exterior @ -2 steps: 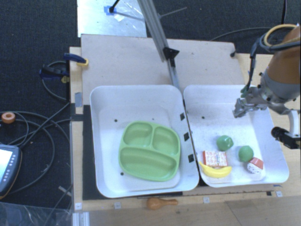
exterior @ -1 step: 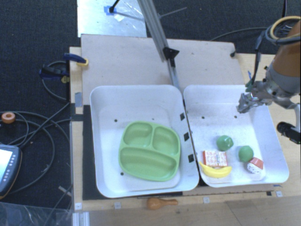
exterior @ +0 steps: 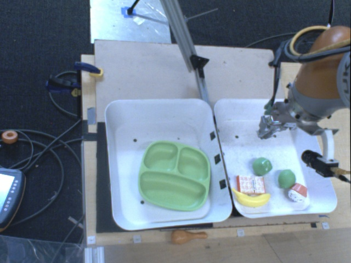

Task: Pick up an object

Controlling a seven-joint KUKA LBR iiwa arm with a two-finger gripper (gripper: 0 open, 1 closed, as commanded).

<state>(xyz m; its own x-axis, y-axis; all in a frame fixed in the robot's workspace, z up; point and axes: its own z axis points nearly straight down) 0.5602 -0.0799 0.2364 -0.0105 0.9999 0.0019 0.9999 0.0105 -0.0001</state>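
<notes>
Above, gripper (exterior: 267,129) hovers over right bin (exterior: 236,114), nothing between its fingers

Blue clamp (exterior: 74,85) at bench's left edge, wooden pear-shaped piece (exterior: 188,236) on bench front, handheld pendant (exterior: 9,196) far left

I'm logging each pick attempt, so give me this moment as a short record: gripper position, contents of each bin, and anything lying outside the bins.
gripper: over the upper part of the right bin, apart from the objects
right bin contents: two green round objects, small red-and-white box, banana, red-and-white item
left bin contents: green divided tray
outside bins: brown object on the bench below the left bin
</notes>
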